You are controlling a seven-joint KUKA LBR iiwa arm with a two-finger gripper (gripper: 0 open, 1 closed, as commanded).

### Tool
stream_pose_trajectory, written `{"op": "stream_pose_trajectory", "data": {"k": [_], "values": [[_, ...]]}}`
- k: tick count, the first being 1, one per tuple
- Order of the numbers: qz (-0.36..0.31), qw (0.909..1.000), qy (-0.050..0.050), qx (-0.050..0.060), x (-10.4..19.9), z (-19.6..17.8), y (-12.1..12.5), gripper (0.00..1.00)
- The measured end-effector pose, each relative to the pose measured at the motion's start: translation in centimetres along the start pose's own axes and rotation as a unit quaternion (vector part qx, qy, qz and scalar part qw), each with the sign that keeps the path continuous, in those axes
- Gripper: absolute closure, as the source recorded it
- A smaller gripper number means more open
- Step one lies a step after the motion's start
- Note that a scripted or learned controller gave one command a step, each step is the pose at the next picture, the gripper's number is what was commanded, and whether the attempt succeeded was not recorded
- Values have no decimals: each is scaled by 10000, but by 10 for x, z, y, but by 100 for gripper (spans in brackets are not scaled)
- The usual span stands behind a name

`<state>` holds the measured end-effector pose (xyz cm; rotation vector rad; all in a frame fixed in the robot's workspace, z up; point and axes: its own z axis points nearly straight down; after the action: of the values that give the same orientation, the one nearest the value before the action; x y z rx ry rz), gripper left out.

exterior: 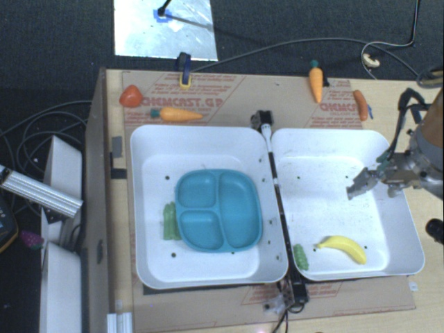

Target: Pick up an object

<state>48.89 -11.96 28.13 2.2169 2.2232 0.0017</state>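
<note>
A yellow banana (pixel 343 248) lies near the front of the right bin (pixel 326 151). A small green vegetable (pixel 300 257) rests in that bin's front left corner. In the left bin (pixel 149 186) sits a blue divided plate (pixel 218 209) with another green vegetable (pixel 170 221) lying along its left side. My gripper (pixel 365 184) hangs over the right bin's right half, above and behind the banana, apart from it. Its fingers are spread with nothing between them.
Toy carrots (pixel 178 114) (pixel 316 83), a tomato-like piece (pixel 130 96) and an orange piece (pixel 360 104) lie on the bench behind the bins. A clamp (pixel 263 121) sits where the bins meet. Cables run along the left and back.
</note>
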Motion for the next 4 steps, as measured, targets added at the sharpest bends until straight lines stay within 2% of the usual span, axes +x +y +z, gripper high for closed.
{"op": "stream_pose_trajectory", "data": {"k": [1,2,3,4], "values": [[14,10000,-4,10,-61,50,-3,0],[7,10000,-3,-4,-53,197,-2,0],[-8,10000,-3,-25,-36,119,89,0],[7,10000,-1,2,-26,106,25,0]]}}
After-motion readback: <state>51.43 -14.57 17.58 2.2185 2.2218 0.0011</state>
